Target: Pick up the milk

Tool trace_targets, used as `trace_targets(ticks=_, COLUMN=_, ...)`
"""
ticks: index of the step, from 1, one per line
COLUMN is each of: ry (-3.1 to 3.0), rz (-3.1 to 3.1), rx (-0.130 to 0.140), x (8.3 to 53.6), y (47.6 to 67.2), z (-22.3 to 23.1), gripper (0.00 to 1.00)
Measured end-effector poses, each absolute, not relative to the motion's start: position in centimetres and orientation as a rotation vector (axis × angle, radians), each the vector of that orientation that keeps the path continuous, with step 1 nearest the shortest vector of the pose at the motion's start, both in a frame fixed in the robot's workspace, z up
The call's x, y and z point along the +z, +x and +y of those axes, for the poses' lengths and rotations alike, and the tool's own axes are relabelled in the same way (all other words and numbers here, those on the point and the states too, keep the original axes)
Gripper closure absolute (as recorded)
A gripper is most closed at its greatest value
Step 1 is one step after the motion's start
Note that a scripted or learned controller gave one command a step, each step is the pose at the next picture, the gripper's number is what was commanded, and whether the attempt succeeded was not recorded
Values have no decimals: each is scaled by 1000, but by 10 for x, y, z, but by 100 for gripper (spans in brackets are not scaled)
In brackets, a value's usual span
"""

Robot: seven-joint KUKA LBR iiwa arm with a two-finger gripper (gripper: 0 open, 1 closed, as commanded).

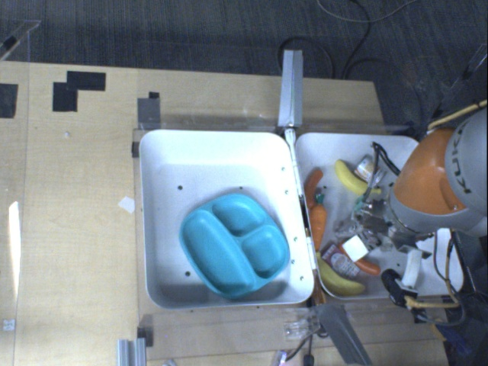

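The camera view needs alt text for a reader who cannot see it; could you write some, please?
A grey and orange arm reaches from the right into the right bin, over bananas, carrots and a small carton. The left bin holds a blue tray.

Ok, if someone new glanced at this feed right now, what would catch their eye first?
Probably the blue divided tray, lying slantwise in the left bin. Next, the arm's orange band, reaching in over the right bin, with the hand low among a crowded pile of toy food: a yellow banana near the back, an orange carrot along the divider and a second banana at the front edge.
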State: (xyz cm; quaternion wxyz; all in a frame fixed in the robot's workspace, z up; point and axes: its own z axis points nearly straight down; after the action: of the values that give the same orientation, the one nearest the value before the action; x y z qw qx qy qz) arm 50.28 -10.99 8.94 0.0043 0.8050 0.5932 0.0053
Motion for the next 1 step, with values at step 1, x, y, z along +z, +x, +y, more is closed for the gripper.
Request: trace_targets(ticks=1, ry=2516, rz=1859, rx=27, x=102, y=506, z=-109, gripper=100)
